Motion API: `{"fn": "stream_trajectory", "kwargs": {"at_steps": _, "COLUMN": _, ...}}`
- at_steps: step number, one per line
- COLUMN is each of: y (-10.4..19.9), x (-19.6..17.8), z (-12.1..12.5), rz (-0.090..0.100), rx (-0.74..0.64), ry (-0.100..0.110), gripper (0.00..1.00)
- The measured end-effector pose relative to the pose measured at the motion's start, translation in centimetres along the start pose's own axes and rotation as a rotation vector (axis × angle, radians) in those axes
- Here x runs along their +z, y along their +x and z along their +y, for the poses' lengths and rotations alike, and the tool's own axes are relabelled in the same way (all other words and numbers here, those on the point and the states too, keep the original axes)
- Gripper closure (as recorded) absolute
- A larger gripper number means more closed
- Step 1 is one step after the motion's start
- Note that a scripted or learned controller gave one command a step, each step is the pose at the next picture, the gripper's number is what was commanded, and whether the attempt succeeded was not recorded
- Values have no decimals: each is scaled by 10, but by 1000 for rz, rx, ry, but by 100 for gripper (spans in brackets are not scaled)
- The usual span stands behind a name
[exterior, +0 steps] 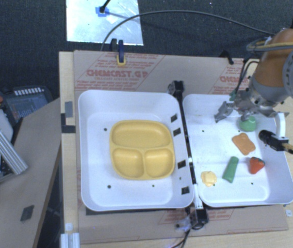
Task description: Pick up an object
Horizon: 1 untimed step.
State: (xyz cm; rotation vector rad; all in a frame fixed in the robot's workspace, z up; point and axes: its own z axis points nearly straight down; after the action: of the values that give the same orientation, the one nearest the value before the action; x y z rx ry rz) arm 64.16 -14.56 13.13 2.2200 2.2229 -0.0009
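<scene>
The table (66, 76) carries a brown backing board (136, 71) and, on it, two white bins. The left bin (92, 138) holds a yellow divided tray (139, 149). The right bin (208, 112) holds the small candidates for picking. From its far right corner the arm (280, 61) reaches down, and its end effector (239, 110) sits low over the far part of that bin. Whether it is apart, together or clamped on anything, I cannot tell; the grey hardware hides that.

Just beside the end effector, partly tucked under it, lies a round green piece (248, 123). Nearer the camera come an orange flat piece (244, 143), a green cylinder (230, 169), a red piece with a green tip (256, 165) and a small yellow lump (208, 178).

The likeliest failure, as I judge it, is a miss on the round green piece. It lies off to one side of the end effector, so a closing motion may only nudge it away. Being round, it could also roll or squirt out. It lies near the bin's far wall, which leaves little room for correction. The orange flat piece lies close by and could be knocked.

The board bears red print that reads "CHEMCAST" (116, 73), followed by letters that look like "GP". A second, slanted print near the arm is too obscured to read.
</scene>
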Motion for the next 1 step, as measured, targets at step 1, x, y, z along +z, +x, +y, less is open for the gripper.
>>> {"fn": "stream_trajectory", "kwargs": {"at_steps": 1, "y": 1, "x": 48, "z": 1, "rz": 0, "rx": 0, "ry": -1, "gripper": 0}}
